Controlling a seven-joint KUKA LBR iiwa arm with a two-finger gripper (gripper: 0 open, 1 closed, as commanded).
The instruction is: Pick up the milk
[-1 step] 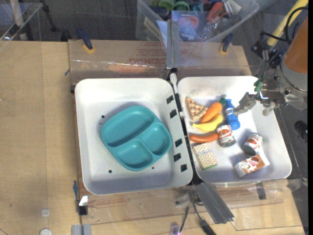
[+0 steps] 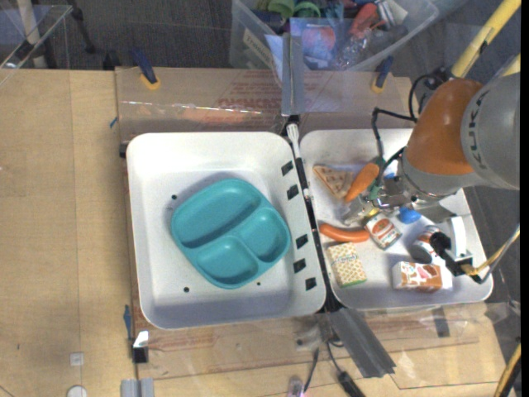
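Two-finger gripper is lowered at right bin centre; finger state cannot be told. Small orange-and-white milk carton lies flat at 5 o'clock, untouched. Pick not yet begun.

left bin — divided plate | right bin — milk

Two white bins sat side by side on the desk: the left bin and the right bin. One teal divided plate lay in the left bin. Right of that plate, in the other bin, were one milk carton, one carrot, one hot dog, one sandwich wedge, one patterned cracker box and one small bottle. One arm reached over them.
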